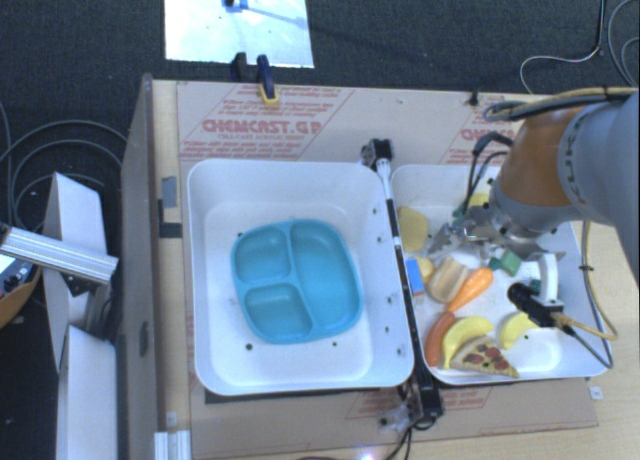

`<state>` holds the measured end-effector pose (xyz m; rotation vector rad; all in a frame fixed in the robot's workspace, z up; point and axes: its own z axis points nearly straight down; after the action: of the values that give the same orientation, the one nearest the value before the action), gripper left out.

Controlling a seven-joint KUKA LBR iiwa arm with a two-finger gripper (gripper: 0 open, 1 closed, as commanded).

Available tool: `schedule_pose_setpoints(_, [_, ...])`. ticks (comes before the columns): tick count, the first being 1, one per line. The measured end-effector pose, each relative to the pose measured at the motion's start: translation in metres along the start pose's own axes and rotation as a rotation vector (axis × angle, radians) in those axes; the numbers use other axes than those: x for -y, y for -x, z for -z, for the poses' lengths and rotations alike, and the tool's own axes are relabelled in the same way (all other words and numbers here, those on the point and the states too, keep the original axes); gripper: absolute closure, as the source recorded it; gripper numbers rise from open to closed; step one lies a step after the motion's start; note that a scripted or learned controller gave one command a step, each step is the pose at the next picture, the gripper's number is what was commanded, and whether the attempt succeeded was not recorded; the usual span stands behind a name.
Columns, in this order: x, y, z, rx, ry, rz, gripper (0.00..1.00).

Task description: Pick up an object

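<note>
My gripper (452, 238) hangs low over the middle of the right bin (560, 356), reaching in from the right under the grey wrist and its orange band. Just below it lie a pale bread-like piece (446, 277) and an orange carrot (471, 290). A yellow chunk (412, 223) sits to its left by the bin's wall. Nearer the front lie a banana (466, 332), a pizza slice (486, 358) and a yellow piece (516, 327). A small teal item (506, 264) peeks out under the wrist. I see nothing clearly between the gripper's tips.
The left bin (215, 248) holds a blue divided plate (296, 279). A ridge (398, 248) separates the two bins, with a small blue item (415, 276) against it. Cardboard surrounds the bins, and cables run at the right.
</note>
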<state>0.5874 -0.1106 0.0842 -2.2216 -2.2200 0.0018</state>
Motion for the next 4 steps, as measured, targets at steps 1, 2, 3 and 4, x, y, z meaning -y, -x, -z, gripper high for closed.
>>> schedule_pose_setpoints(1, [-0.046,0.046,0.073,0.005,0.014,0.0,0.0])
schedule_pose_setpoints(2, [0.003,0.019,-0.004,-0.003,-0.004,0.001,0.0])
schedule_pose_setpoints(3, [-0.045,0.046,0.015,0.002,0.009,0.005,0.0])
schedule_pose_setpoints(4, [-0.084,0.062,0.044,0.003,0.011,0.006,0.0])
